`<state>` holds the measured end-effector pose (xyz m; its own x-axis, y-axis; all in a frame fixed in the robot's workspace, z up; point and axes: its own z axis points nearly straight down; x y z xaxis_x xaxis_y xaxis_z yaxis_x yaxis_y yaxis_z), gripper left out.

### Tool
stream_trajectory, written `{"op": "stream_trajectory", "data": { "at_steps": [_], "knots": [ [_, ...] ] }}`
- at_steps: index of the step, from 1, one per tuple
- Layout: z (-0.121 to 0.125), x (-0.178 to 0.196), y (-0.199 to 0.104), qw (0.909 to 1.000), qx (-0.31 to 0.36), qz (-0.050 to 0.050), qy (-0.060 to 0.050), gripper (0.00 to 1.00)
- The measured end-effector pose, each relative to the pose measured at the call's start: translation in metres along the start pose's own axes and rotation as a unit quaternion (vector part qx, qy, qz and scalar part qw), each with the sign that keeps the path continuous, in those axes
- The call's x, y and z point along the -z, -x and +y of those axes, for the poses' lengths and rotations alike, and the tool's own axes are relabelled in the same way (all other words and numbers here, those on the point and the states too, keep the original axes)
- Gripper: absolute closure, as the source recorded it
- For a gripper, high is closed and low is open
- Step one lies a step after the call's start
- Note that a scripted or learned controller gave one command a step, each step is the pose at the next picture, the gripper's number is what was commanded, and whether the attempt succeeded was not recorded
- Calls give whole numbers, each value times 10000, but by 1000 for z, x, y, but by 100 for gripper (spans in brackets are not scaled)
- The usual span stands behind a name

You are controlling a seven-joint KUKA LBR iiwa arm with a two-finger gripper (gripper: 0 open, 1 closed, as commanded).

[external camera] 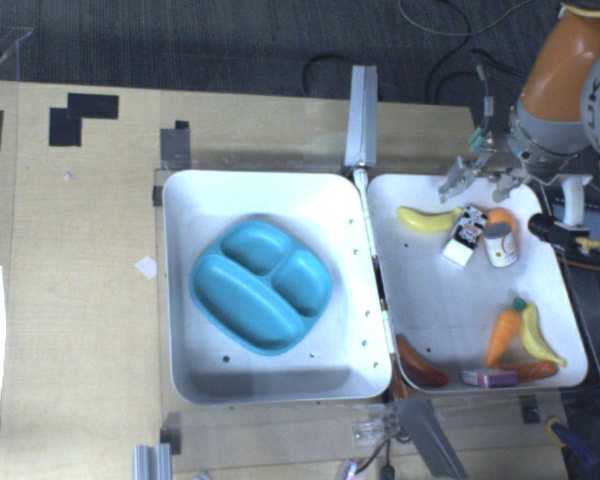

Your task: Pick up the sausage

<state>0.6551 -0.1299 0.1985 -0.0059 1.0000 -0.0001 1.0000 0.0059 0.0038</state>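
Observation:
The sausage (421, 362) is a dark reddish-brown link lying in the near left corner of the right bin (450, 308), against the front wall. My gripper (482, 178) hangs over the far edge of that bin, well away from the sausage. Its two grey fingers (458, 179) are spread open with nothing between them. It hovers just above a yellow banana (427, 219) and a small white and black box (464, 236).
A small can with an orange top (499, 241) stands by the box. A carrot (501, 334), a second banana (536, 337), a purple item (490, 377) and an orange-red piece (536, 371) lie near the right bin's front right. The left bin holds a blue divided plate (261, 284).

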Motion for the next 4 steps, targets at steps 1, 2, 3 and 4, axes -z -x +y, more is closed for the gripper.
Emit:
{"op": "stream_trajectory", "data": {
  "at_steps": [1,2,3,4],
  "knots": [
    [-27,-72,-2,9738,2274,-9,22,0],
    [-96,-90,-29,9675,2505,-167,299,0],
    [-90,-72,-28,9671,2504,-222,396,100],
    [-91,-75,-28,9672,2506,-211,368,0]
  ]
}}
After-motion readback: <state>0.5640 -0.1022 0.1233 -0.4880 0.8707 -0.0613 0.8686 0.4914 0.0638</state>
